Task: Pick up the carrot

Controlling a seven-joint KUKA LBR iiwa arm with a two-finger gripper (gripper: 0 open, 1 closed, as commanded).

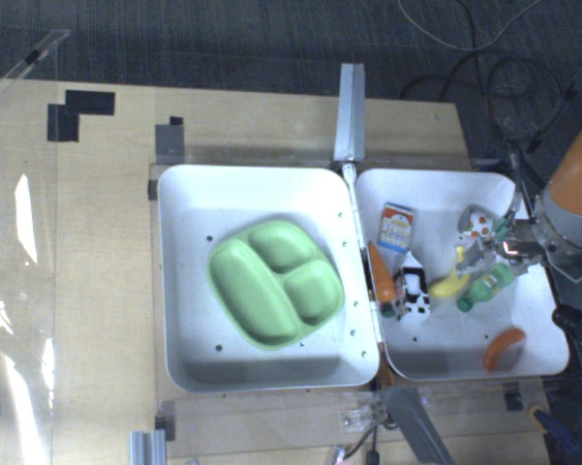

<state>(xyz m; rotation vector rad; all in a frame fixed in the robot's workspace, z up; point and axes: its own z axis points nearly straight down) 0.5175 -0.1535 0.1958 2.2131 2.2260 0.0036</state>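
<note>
- The carrot (379,272) lies by the right bin's (533,361) left wall
- The gripper (484,250) hovers near a banana (448,284); finger spread cannot be told

You've got the carrot (380,273) lying along the right bin's (436,361) left wall, just beside a black-and-white cow toy (413,293). The tool (494,250) sits over a banana (449,281) and green bottle (484,287) nr the right side. Left bin (184,356) holds a green divided tray (274,281). Worktop (68,289) is pale wood.
</note>
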